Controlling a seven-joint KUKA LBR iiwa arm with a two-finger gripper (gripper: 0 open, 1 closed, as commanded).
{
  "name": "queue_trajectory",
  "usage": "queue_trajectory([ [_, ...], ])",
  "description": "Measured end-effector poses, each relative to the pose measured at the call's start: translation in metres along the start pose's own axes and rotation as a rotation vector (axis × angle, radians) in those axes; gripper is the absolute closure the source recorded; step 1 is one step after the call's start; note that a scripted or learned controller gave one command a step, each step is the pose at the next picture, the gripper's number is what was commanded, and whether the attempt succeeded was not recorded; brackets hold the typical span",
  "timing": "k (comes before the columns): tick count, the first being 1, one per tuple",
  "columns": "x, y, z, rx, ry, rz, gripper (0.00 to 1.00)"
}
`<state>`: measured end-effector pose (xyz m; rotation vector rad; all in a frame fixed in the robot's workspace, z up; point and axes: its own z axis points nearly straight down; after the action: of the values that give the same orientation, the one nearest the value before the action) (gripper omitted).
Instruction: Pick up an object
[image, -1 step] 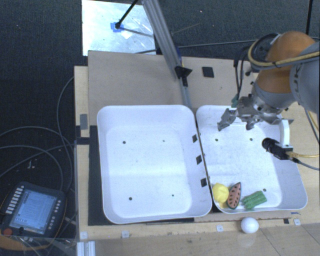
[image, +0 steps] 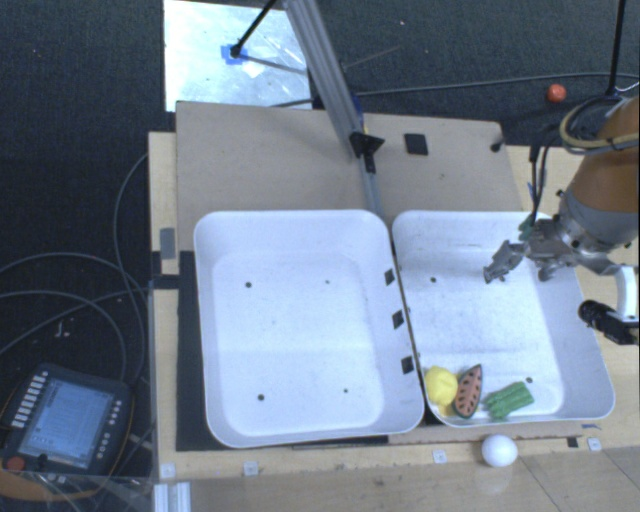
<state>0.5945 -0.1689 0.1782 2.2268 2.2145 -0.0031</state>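
Note:
Three small objects lie along the front edge of the right bin: a yellow rounded piece, a brown and red slice-shaped piece touching it, and a green oblong piece. My gripper hangs over the far right part of that bin, well behind the objects. It is open, with nothing between its fingers.
The left bin stands beside the right one, their rims touching. A white ball rests on the bench in front of the right bin. A teach pendant lies on the floor at the lower left, with cables around it.

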Motion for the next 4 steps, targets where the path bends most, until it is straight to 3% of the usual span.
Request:
queue_trajectory([
  [1, 0.079, -0.016, 0.048, 0.002, 0.004, -0.011, 0.00],
  [2, 0.136, -0.061, -0.011, -0.006, 0.004, -0.010, 0.00],
  [3, 0.133, -0.061, -0.019, -0.003, 0.003, -0.006, 1.00],
  [4, 0.133, -0.061, -0.019, -0.002, 0.003, -0.006, 0.00],
])
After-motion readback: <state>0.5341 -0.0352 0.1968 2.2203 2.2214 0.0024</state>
